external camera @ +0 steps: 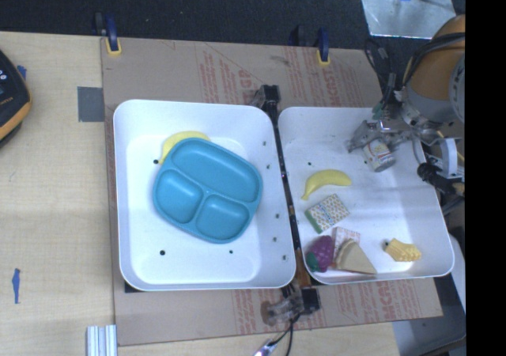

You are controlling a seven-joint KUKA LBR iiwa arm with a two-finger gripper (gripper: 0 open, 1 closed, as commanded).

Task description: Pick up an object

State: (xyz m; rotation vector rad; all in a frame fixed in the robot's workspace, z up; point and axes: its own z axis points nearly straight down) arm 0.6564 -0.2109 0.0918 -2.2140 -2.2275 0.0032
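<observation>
While the end effector [380, 145] hovers, grip state unclear, the banana [326, 181] lies lengthwise left-right, curving downward

Faint red print across cardboard sheet [237, 70] under bins, left of jaws; letters too blurred to read.

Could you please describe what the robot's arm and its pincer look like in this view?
The grey arm with its orange band enters from the right. Its metallic silver pincer has splayed, angular linkages, and dark cables loop beside the wrist.
</observation>
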